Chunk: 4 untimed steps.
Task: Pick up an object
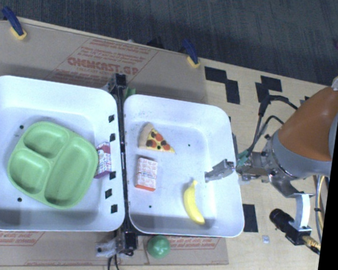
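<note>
In the right bin (221,117) lie a pizza slice (156,139) at the back, a small orange-and-white box (146,174) in the middle and a yellow banana (193,203) toward the front right. My gripper (219,170) hangs over the bin's right side, just above and to the right of the banana's upper end, and nothing shows in it. The grey arm with its orange band (310,129) reaches in from the right.
The left bin (7,90) holds a green divided plate (52,163) and a small pink-and-white packet (104,158) by its right wall. A green ball (158,246) sits on the bench in front of the bins. Black clips line the seam between the bins.
</note>
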Tool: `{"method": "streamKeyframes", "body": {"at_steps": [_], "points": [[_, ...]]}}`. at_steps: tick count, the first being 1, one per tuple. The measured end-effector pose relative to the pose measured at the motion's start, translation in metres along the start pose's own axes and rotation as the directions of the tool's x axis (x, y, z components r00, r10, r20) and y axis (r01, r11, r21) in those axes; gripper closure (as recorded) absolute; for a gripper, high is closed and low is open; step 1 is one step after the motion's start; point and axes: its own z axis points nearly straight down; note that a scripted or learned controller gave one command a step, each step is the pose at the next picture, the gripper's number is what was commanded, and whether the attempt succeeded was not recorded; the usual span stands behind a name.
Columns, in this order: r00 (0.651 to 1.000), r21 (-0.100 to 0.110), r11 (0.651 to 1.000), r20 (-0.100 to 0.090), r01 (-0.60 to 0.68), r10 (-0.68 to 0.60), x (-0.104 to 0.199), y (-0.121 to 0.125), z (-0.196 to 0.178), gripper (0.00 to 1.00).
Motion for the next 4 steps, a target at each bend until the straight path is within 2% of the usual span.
{"method": "streamKeyframes", "body": {"at_steps": [1, 2, 3, 4], "points": [[1.000, -0.001, 1.000, 0.000, 0.003, -0.003, 0.070, -0.003, 0.146, 0.00], [1.000, 0.000, 1.000, 0.001, 0.004, -0.004, 0.110, 0.047, 0.145, 0.00], [1.000, 0.001, 1.000, 0.001, 0.006, -0.006, 0.110, 0.047, 0.136, 1.00], [1.000, -0.004, 1.000, 0.002, -0.001, 0.001, 0.062, -0.003, 0.024, 1.00]]}}
